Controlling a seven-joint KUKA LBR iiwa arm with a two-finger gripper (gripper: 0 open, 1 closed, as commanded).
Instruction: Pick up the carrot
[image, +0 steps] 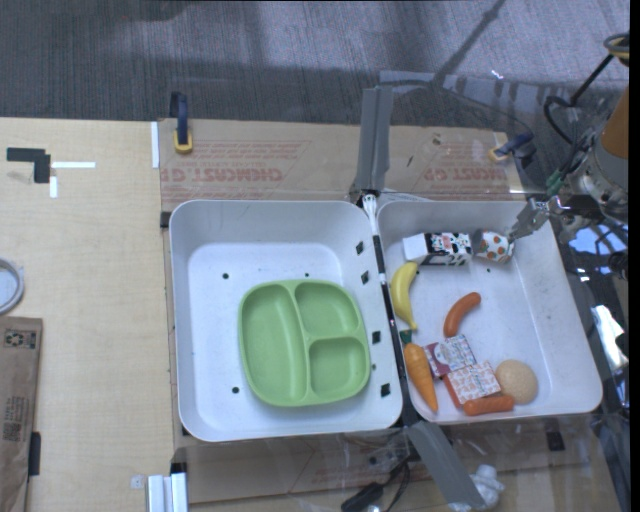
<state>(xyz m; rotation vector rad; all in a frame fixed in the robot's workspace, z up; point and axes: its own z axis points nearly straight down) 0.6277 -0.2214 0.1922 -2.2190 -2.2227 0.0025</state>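
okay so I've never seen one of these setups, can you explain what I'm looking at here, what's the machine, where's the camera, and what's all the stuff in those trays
One camera looks down at a slant on a bench with two shallow white bins. The robot arm reaches in from the right; its gripper hovers at the right bin's far corner, holding nothing I can see. The left bin holds a green divided plate. The right bin holds toy food: the carrot against its left wall, a banana, a sausage, an egg and small cartons.
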